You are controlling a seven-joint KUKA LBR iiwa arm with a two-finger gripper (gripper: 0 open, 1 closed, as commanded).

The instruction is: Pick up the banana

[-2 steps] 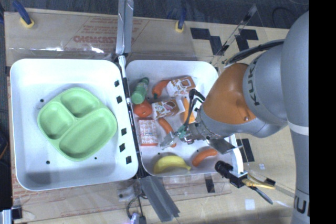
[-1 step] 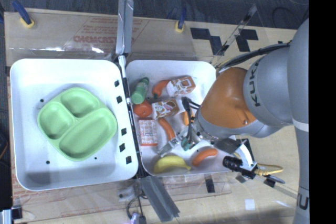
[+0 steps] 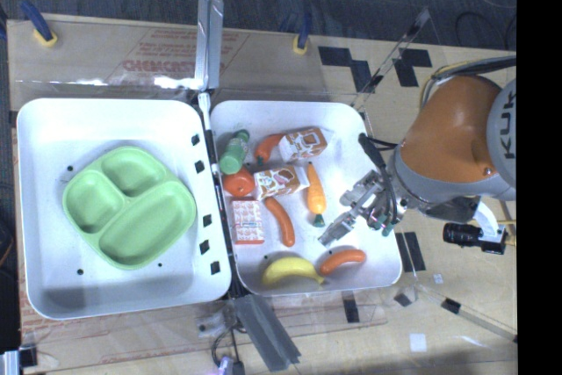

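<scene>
The arm (image 3: 457, 145) is grey, with a big rounded orange band above the wrist and part of a dark maker's name on its pale casing. At its end, the gripper (image 3: 356, 211) is bare silvery metal with small bits of coloured wiring. A small black fitting (image 3: 470, 234) juts from the wrist.

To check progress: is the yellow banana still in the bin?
In: the yellow banana lies flat on the right white bin's floor, near its front wall.
</scene>
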